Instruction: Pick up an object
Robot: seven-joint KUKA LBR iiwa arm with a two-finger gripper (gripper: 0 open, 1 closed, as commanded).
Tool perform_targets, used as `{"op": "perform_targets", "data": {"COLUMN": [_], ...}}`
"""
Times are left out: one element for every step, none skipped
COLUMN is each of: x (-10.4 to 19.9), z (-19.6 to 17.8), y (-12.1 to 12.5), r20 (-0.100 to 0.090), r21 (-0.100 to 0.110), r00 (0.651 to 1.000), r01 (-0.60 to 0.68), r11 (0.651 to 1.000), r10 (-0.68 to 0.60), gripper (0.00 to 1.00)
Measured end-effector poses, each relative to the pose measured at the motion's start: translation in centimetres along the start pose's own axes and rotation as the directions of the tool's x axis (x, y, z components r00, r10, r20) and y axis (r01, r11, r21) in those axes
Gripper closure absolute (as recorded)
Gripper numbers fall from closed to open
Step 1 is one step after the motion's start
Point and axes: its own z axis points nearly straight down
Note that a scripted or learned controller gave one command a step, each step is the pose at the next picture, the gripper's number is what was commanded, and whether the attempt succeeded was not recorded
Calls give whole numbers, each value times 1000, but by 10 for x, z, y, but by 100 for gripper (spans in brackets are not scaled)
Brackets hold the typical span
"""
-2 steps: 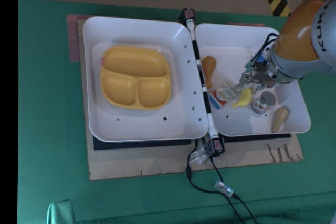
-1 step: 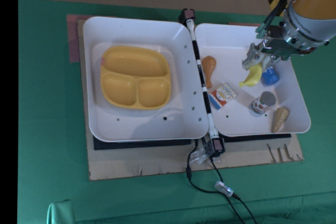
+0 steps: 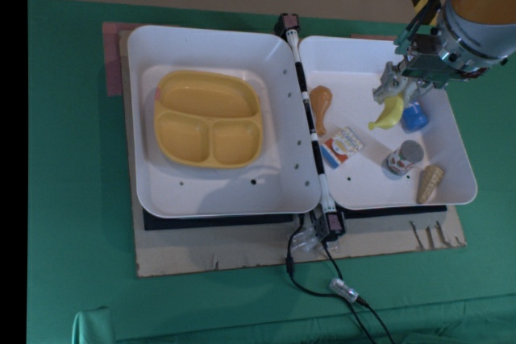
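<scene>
On green bench, two white bins, cardboard underlay

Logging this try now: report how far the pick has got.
Done: the arm has reached the right bin and the pincer is low over the yellow banana.
In hand: nothing visibly. The banana lies just under the pincer, beside the blue object, apparently on the bin floor.
Left: grasp and lift. The drumstick, packet, can and cone lie untouched.

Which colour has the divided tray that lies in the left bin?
The divided tray is yellow, as the camera view shows clearly.
</scene>
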Motion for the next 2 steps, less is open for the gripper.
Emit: {"op": "perform_targets", "data": {"x": [44,117], "z": [-14,-21], "y": [4,1], "r20": [-2,-5], "r21": [0,2], "r00": [1000,1000], "r01": [1,2], "r11": [1000,1000], "r10": [-1,-2], "gripper": [100,100]}}
